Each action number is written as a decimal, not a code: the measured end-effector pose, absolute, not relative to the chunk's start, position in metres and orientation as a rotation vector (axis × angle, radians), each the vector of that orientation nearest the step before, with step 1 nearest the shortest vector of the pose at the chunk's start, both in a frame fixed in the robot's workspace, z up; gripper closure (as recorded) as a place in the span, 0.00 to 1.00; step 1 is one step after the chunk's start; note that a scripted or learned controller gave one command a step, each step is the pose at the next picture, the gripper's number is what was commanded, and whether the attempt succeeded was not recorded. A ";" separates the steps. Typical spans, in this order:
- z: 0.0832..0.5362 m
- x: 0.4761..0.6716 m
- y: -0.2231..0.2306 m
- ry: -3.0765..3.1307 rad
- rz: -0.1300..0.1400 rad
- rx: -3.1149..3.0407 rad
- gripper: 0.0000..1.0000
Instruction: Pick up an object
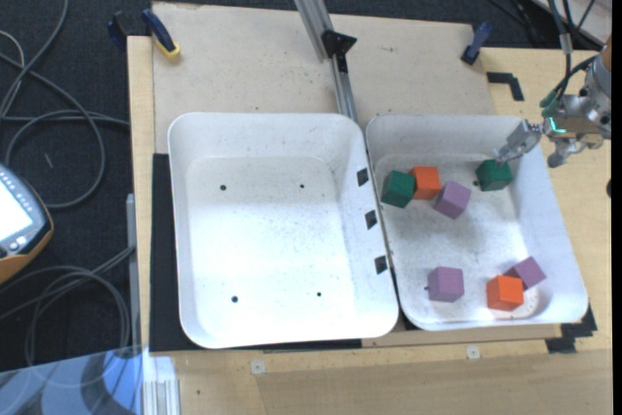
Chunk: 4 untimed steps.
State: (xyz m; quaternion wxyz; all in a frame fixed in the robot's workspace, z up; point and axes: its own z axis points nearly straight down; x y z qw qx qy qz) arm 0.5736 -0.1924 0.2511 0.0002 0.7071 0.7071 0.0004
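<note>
While the arm reaches in from 3 o'clock, the end effector (533,143) sits at the upper right corner of the right bin (569,253), just beside a green block (494,175) at its 8 o'clock. One grey finger slants down toward that block; I cannot tell whether the fingers are spread or pressed together, and nothing is seen pinched between them.

Camera view, right bin contents: a second green block (398,189) touching an orange block (426,182) near 10 o'clock of the bin, with a purple block (452,199) just beside them. Toward 6 o'clock lies another purple block (445,284); toward 5 o'clock an orange block (504,292) touches a third purple one (529,271). The left bin (194,146) shares the counter (243,53).

Judgement on handling: the blocks look small, rigid and light, probably foam or wood, not fragile. Flat opposite faces suit a two-finger pinch. The lone green block nearest the end effector is the likeliest target, standing apart from its neighbours, though close to the bin wall. Grip it across two parallel side faces, centred, so it does not twist out.
</note>
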 end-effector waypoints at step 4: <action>0.251 0.574 -0.192 2.221 0.001 2.221 0.00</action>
